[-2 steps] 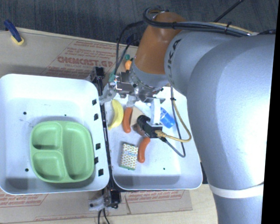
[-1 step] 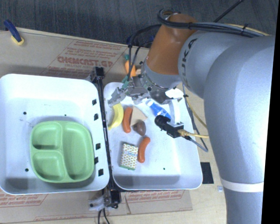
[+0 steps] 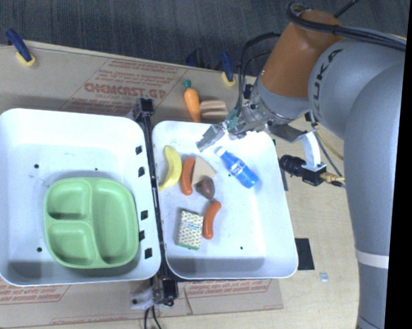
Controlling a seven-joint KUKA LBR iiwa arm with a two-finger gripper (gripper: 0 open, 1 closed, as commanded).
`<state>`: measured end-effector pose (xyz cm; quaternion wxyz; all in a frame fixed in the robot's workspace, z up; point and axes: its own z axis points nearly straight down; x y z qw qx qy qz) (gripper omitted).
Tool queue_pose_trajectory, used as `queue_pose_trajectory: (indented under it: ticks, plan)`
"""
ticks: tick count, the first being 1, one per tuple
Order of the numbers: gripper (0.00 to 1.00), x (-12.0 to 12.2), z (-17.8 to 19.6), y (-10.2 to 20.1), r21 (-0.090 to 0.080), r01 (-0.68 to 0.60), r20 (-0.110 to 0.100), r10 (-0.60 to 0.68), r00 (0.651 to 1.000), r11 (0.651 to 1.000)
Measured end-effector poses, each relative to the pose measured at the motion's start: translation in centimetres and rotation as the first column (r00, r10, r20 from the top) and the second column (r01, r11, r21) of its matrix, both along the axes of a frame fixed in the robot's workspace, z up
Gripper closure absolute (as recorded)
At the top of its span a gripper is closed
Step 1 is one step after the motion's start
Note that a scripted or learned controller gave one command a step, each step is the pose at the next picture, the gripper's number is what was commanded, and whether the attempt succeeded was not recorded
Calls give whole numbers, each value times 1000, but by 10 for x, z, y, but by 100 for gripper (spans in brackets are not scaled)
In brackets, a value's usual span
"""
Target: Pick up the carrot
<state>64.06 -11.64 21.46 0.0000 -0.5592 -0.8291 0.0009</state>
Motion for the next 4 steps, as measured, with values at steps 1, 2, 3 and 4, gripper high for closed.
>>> queue_pose_trajectory:
  ticks: [1, 2, 3, 4]
  plan:
    - [0, 15, -100, 11, 1, 220, -4, -220, 975, 975]
    - [100, 16, -89, 11, 0, 216, -4, -216, 976, 976]
    - [100, 16, 35, -49, -1, 162, 2, -162, 987, 987]
    - [100, -49, -67, 10, 1, 152, -5, -152, 988, 988]
